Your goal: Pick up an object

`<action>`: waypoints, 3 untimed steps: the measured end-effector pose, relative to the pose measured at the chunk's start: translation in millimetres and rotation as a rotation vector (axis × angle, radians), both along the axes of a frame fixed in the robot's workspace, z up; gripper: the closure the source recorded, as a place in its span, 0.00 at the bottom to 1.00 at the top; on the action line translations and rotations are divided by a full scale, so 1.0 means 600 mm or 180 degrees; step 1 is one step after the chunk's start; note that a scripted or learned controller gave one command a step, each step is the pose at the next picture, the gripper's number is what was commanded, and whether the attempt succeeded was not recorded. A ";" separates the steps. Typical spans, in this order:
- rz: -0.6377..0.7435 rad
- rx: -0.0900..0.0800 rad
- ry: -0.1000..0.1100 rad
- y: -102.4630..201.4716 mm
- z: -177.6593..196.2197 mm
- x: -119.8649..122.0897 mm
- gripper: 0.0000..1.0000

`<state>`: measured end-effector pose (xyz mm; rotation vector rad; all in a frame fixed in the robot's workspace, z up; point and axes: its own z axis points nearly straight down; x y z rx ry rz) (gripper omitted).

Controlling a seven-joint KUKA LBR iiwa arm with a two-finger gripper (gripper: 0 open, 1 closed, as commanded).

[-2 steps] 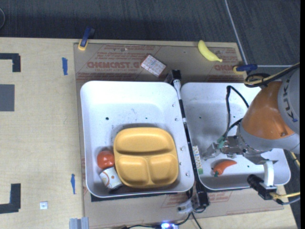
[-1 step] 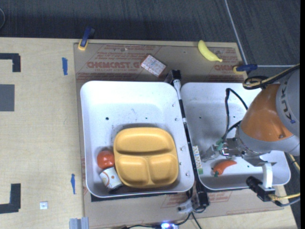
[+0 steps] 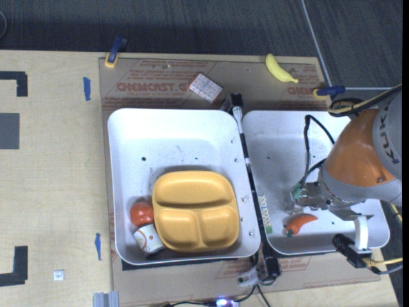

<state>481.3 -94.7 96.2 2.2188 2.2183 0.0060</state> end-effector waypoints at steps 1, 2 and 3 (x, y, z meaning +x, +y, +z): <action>-0.0001 0.0000 0.0001 0.000 0.000 0.000 0.00; 0.0001 0.0003 0.0014 0.002 -0.017 -0.002 0.00; 0.0001 0.0001 0.0001 0.003 0.000 0.000 1.00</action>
